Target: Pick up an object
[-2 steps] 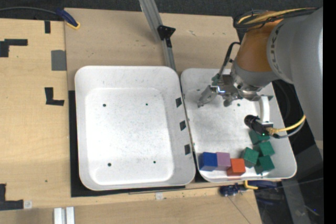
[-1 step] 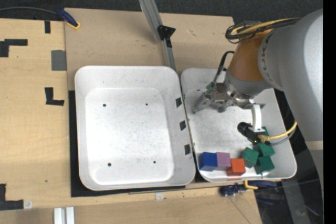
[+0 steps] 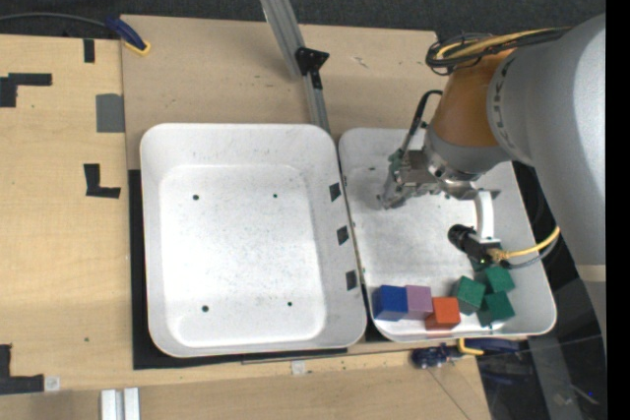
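- Hanging over the bare upper part of the right shallow white bin, my two-finger gripper points down toward its floor; nothing sits between its tips, though whether they are apart or together I cannot tell.
- Along the bin's near edge lie a blue cube, a lilac block, an orange block and several green blocks, clustered and touching.
- The left white bin sits just beside.
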`<action>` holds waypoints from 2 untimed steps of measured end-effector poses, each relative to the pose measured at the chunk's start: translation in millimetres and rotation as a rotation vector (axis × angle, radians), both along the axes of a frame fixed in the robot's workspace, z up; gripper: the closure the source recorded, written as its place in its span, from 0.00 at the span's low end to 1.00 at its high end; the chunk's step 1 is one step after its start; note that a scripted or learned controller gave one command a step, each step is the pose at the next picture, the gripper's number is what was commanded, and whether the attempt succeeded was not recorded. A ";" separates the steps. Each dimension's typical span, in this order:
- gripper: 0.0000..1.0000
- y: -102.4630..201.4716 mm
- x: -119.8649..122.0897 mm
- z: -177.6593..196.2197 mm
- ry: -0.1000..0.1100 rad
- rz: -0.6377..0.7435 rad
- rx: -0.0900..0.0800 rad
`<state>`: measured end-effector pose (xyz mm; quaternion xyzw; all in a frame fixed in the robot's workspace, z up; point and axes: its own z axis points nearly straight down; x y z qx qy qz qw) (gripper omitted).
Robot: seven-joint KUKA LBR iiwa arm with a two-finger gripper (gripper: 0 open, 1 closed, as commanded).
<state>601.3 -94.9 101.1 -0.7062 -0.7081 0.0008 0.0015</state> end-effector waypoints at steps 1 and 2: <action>1.00 0.7 -3.7 62.0 -0.008 -0.001 -0.001; 1.00 -1.6 -12.0 112.0 -0.007 -0.002 -0.002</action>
